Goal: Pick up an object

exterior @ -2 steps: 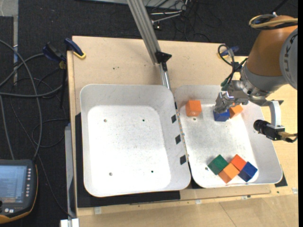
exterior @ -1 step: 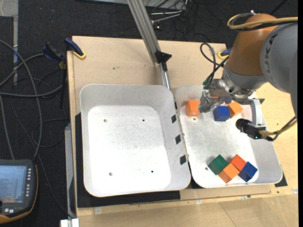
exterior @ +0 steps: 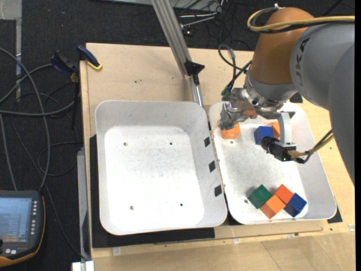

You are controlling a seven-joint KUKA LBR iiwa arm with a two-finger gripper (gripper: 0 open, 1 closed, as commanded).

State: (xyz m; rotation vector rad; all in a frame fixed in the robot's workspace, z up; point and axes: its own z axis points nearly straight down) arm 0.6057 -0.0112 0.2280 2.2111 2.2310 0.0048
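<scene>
My gripper hangs low over the far left part of the right bin. An orange block lies right at its tip, partly covered by it, and I cannot make out whether it is gripped. A blue block sits just to the right, with a small orange piece touching its far side. At the bin's near end a green block, two orange blocks and another blue block are bunched together.
The left bin stands beside the right one, their rims touching. A slanted metal rail runs from the back down to the bins' junction. The grey arm with its orange band covers the right bin's far end. Cables lie left of the bench.
</scene>
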